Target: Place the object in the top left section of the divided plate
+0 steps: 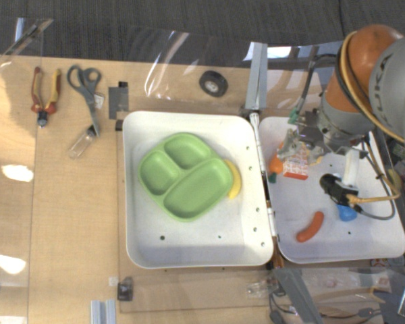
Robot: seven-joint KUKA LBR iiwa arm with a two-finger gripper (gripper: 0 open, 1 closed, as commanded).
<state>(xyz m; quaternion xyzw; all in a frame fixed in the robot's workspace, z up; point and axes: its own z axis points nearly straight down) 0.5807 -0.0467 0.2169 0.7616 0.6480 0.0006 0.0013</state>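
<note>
Inspection found the green three-section plastic plate (187, 175) in the left white bin (148, 248). Right of that plate, in the neighbouring white bin (391, 245), we saw the red sausage-shaped toy (310, 226); the gripper (304, 147) hovered above, grip state undeterminable.

**Robot test bench in a lab workshop**

A wooden bench (61, 201) set on dark carpet (155, 5) carries 2 shallow white bins (189, 248), side by side and fixed in place. Hand tools lie along its far edge: red-handled pliers (43, 94), scissors (86, 86) and a roll of black tape (213, 83). A grey industrial robot arm (385, 66) with an orange band reaches over the right bin amid loose cables (374, 198). Clear plastic sheeting (165, 52) stands at the bench's back.
</note>
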